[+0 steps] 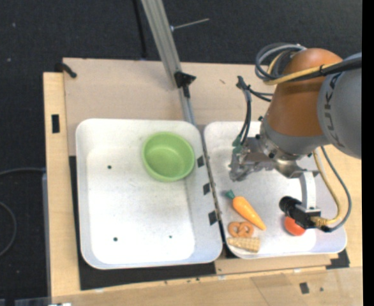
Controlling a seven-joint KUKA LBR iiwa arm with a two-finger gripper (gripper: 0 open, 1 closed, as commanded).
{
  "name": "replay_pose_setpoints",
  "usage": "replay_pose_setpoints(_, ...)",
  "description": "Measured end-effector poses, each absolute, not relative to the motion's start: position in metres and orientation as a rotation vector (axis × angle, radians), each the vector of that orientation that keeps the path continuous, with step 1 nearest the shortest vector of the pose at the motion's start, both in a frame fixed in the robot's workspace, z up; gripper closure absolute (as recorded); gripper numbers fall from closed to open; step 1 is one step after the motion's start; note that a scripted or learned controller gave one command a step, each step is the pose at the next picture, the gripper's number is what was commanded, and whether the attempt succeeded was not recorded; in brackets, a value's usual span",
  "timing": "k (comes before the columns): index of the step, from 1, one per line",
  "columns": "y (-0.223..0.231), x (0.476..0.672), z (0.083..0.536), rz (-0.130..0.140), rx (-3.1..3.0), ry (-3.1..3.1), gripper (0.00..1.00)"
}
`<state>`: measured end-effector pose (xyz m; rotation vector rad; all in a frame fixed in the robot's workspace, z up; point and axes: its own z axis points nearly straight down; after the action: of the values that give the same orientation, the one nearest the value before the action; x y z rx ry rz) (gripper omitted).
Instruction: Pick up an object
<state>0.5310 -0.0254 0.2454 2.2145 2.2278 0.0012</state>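
My gripper point(237, 169) hangs over the left part of the right bin point(220, 134), just above and left of a toy carrot point(249, 211). The carrot lies orange with a green stub, pointing toward the bin's front right. Nothing shows in the gripper. A brown pretzel point(240, 229) and a tan waffle piece point(245, 243) rest at the bin's front left corner. A red-orange round thing point(293, 228) sits at the front right, partly hidden by the wrist. A green bowl point(168, 156) stands upright in the left bin point(110, 234), near its back right.
The grey and orange arm point(302, 101) covers the back right of the right bin. A slanted metal post point(164, 43) rises behind the bins. The bin walls meet in a ridge point(207, 183) between them.
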Motion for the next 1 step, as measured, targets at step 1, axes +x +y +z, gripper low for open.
replay_pose_setpoints(1,0.0208,0.5187,0.2420,0.001,2.214,2.229,1.00)
